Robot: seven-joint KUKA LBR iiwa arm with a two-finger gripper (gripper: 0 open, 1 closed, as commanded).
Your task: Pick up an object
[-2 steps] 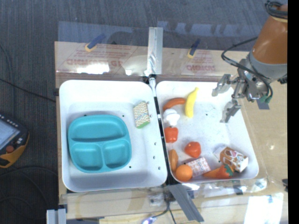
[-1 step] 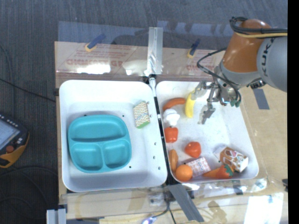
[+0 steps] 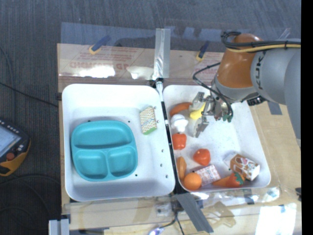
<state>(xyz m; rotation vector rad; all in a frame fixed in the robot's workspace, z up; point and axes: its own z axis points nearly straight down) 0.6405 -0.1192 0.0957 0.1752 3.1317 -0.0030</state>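
My gripper (image 3: 200,114) hangs low over the upper left part of the right bin (image 3: 244,131), its two fingers (image 3: 202,127) spread apart. A small yellow object (image 3: 195,114) lies between them; I cannot tell whether they touch it. Just left of it are an orange oblong piece (image 3: 179,107), a white object (image 3: 178,124) and a red object (image 3: 179,141). Further down the bin lie a red tomato-like object (image 3: 201,156), an orange ball (image 3: 192,181), a pink and white packet (image 3: 209,173), a small printed carton (image 3: 244,166) and a red-orange stick (image 3: 226,181).
The left bin (image 3: 88,97) holds a teal divided plate (image 3: 103,148) and a yellow-green patterned block (image 3: 148,120) near the wall between the bins. The arm's orange band (image 3: 234,67) reaches in over the right bin's back edge. A black cable (image 3: 205,75) loops by the wrist.
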